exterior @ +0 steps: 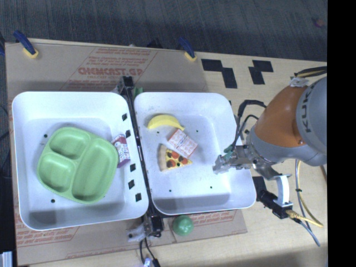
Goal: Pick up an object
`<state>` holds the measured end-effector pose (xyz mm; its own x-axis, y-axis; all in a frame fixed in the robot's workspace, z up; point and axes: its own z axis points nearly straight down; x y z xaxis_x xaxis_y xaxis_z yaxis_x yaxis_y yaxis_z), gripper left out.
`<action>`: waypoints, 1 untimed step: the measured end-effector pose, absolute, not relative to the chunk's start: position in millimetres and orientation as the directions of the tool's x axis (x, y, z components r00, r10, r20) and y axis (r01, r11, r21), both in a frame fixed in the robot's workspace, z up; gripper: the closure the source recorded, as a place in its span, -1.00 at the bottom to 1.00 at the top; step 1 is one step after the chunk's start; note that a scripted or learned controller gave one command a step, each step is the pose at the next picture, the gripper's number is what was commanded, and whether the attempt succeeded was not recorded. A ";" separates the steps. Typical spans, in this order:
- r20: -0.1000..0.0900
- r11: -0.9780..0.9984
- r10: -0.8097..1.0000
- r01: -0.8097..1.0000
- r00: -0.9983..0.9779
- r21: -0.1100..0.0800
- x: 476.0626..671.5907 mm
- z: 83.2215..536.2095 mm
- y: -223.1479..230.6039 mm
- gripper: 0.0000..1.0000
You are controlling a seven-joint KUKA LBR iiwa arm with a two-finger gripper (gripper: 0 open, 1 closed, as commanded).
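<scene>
Your gripper [222, 164] hangs at the right bin's [222, 102] right wall; you cannot tell how its jaws stand. Nearest is the pizza slice [172, 158], lying to its left mid-bin, touching the pink packet [182, 143]. The banana [164, 121] lies beyond, long axis running left-right.
</scene>
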<state>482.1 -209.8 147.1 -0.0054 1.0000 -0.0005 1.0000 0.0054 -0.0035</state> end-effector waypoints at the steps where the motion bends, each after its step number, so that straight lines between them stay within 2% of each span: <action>1: -0.001 0.007 1.000 1.000 -0.007 0.002 477.7 258.5 -152.6 1.00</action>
